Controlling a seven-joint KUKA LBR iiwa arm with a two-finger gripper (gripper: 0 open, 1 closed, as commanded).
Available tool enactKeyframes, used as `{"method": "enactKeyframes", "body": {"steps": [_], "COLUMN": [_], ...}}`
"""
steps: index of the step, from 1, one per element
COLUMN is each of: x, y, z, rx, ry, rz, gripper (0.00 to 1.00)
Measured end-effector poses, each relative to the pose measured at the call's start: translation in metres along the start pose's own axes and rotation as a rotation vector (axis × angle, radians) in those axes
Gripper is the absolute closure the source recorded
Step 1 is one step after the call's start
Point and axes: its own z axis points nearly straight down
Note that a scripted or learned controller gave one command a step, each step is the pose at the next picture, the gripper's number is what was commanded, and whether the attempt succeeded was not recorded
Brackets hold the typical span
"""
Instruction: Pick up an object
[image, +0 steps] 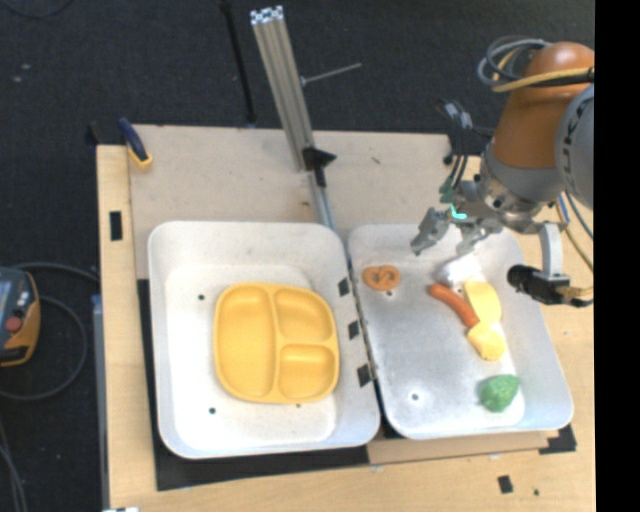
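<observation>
The gripper (447, 238) hangs over the far end of the right bin (530, 415), its two fingers spread wide with nothing between them; so the pick is not yet made, and by my reading the task sits at its start, with the whole grasp and lift left to do.

The candidates all lie in that bin: a pretzel (380, 278) near the left wall; a carrot (455, 303) just beside a yellow piece (483, 300); a second yellow piece (488, 342) touching the first at its near end; and a green lump (499, 392) apart from the rest, toward the near corner. The carrot and the upper yellow piece are closest to the fingers (they seem the likeliest targets, though nothing shows which is meant).

The left bin (180, 420) holds a yellow tray (276, 342) with three compartments; it lies well apart from the gripper.

What is left, I judge: descend, close on one item, and raise it clear of the bin.
</observation>
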Motion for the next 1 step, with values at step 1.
{"method": "enactKeyframes", "body": {"steps": [1], "x": [0.0000], "y": [0.0006], "z": [-0.0010], "rx": [-0.002], "ry": [0.000], "rz": [0.000], "gripper": [0.00]}}
